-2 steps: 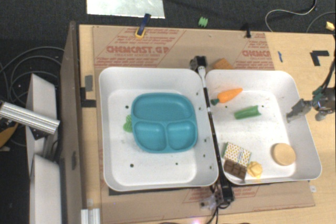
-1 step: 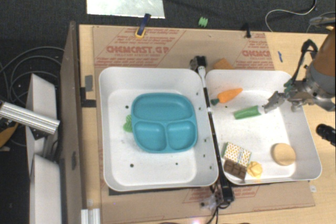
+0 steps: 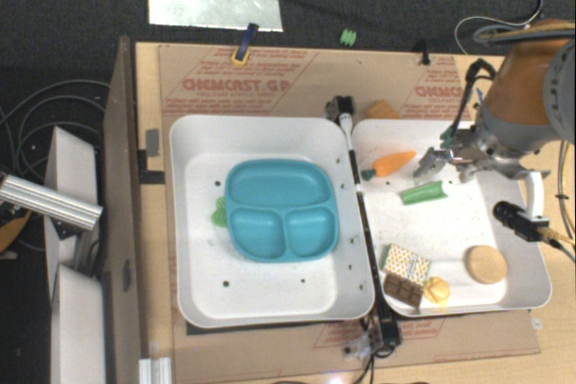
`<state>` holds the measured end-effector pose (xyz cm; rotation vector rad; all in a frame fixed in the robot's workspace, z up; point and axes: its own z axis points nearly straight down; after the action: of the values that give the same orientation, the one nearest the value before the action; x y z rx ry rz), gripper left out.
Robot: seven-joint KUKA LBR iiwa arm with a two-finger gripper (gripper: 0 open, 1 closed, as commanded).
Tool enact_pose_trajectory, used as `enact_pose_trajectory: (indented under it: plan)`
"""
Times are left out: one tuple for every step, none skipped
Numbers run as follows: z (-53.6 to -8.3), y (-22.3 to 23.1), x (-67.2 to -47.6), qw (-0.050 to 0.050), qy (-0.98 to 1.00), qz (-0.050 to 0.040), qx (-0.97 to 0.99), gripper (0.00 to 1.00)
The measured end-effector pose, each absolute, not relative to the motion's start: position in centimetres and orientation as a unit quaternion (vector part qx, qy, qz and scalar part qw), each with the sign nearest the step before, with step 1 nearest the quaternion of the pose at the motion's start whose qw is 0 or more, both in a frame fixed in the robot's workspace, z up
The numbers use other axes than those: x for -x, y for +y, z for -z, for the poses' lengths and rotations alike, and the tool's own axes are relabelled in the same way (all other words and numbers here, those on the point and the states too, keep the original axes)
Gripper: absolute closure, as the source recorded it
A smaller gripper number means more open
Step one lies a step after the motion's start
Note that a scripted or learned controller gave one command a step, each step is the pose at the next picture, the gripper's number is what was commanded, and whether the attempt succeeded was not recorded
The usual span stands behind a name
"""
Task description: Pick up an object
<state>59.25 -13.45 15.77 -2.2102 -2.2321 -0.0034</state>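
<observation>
Approach step, nothing grasped yet: the gripper [image 3: 438,159] hangs in the right bin [image 3: 522,292], upper right of frame, jaws spread and empty, just above the green pepper-like piece [image 3: 422,192] and beside the orange carrot [image 3: 394,164], so the next move looks like dropping straight down onto one of them and closing. The wrist and arm [image 3: 531,94] are cut off at the right edge, fingertips are small and blurry, and a green thing [image 3: 219,212] is mostly hidden under the blue divided plate [image 3: 281,209] in the left bin [image 3: 202,283].
</observation>
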Motion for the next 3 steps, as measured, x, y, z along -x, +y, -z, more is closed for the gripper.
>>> enact_pose_trajectory:
  plan:
    - [-10.7,-14.1,-59.1,0.001,-0.708,-0.0003,0.707,0.0]
    - [-8.7,-15.0,-60.0,-0.001,-0.707,0.002,0.707,0.0]
    - [-10.0,-15.0,-60.3,-0.005,-0.708,0.0048,0.706,1.0]
